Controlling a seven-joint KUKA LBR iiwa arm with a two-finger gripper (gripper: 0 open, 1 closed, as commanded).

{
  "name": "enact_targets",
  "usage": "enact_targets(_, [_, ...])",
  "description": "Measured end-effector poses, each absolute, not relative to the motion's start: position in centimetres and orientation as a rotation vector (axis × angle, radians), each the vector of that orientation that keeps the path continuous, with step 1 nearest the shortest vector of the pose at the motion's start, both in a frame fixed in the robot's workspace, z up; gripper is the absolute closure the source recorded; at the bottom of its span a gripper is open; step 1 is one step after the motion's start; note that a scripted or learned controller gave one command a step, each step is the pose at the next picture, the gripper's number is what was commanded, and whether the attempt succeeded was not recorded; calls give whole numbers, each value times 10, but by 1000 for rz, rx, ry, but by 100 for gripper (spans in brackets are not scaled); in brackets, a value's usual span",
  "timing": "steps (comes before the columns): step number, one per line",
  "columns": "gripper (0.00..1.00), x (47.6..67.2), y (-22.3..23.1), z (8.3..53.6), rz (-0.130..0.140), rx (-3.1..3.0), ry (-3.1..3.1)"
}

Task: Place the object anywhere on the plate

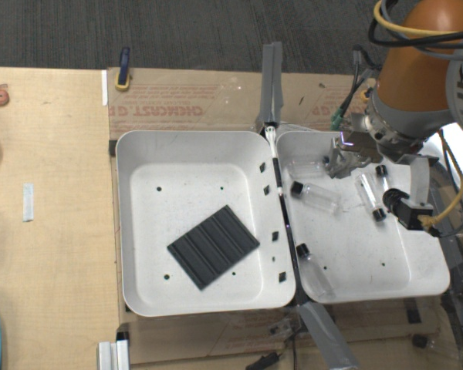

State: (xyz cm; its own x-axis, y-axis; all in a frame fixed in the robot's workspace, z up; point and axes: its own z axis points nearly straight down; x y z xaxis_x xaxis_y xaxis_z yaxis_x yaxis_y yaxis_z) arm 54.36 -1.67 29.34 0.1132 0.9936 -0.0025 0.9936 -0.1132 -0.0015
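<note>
left bin [131,230]: near side of surface, holds the dark ribbed plate [214,247], flat, turned on a diagonal, toward 5 o'clock of the bin floor.
right bin [424,276]: touching the left bin along the middle divider; near half bare.
tubes: two clear plastic tubes with black caps, one [315,196] at 10 o'clock of the right bin, one [370,196] at 1 o'clock, lying flat, apart.
object: likely one of the tubes, can't tell which.
handling: looks light, stiff, smooth, prone to roll or slip; best pinched across the middle of the barrel.
jaws [342,163]: low at 12 o'clock of right bin, near both tubes; open or closed can't tell, nothing seen held.
hard to see: clear tubes fade into white bin; wrist and cables cover far right corner.
</note>
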Motion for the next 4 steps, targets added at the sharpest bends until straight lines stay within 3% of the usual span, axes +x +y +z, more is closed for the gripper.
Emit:
enact_targets(1, [100, 478, -54, 312, -6, 2185, 2259])
enact_targets(2, [100, 488, 19, 293, -7, 2105, 2335])
enact_targets(3, [100, 507, 87, 316, -4, 1728, 2623])
enact_targets(4, [100, 551, 91, 240, -5, 1608, 2701])
